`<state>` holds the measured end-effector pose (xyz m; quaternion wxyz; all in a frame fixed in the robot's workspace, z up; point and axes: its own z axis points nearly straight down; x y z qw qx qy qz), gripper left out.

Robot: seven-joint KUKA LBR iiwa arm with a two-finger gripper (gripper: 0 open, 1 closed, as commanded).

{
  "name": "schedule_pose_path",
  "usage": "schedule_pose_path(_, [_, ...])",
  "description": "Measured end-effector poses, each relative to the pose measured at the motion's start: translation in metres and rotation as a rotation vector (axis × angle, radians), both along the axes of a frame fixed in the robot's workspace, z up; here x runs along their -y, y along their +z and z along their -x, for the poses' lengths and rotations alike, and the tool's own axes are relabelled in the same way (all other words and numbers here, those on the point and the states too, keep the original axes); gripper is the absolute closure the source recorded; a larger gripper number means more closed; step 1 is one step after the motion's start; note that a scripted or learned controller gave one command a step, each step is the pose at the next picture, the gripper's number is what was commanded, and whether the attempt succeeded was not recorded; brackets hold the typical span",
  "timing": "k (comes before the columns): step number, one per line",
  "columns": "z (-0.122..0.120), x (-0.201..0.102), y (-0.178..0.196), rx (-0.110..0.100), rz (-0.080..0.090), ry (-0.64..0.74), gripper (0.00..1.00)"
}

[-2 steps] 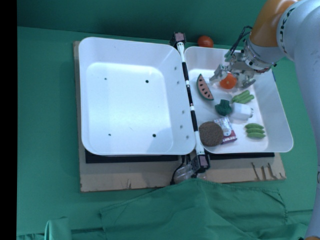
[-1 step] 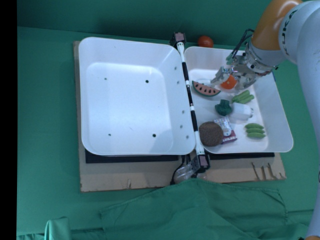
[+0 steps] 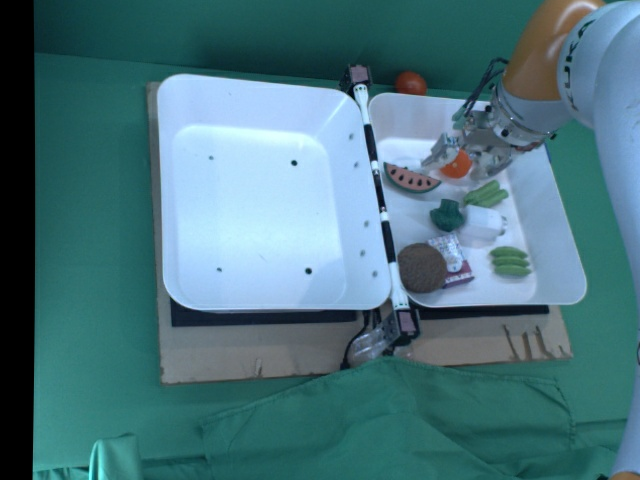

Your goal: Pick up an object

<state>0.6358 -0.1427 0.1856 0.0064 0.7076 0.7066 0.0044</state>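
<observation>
From the camera above, you see the arm reaching in from the right over the right bin, with the gripper low in that bin's far half. An orange-red piece sits right at the fingertips, and it looks to lie between the spread fingers, but you cannot tell whether they actually pinch it or merely straddle it (the fingers blur into the piece there).

Near the gripper, toward the divider, lies a watermelon slice. A pea pod rests just beside the gripper on its near side. Below that you find a dark green piece touching a white bottle. Nearer the front sit a brown cookie, a red-and-white packet against it, and a second pea pod toward the right wall.

The left bin lies beside it. A tomato rests on the bench behind the right bin.
</observation>
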Motion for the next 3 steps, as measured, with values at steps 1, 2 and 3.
schedule_pose_path(1, [-0.066,0.040,-0.003,-0.027,-0.014,0.008,0.00])
schedule_pose_path(2, [-0.015,0.011,0.000,-0.004,0.002,-0.001,0.00])
schedule_pose_path(3, [-0.018,0.014,0.014,0.007,0.006,-0.004,1.00])
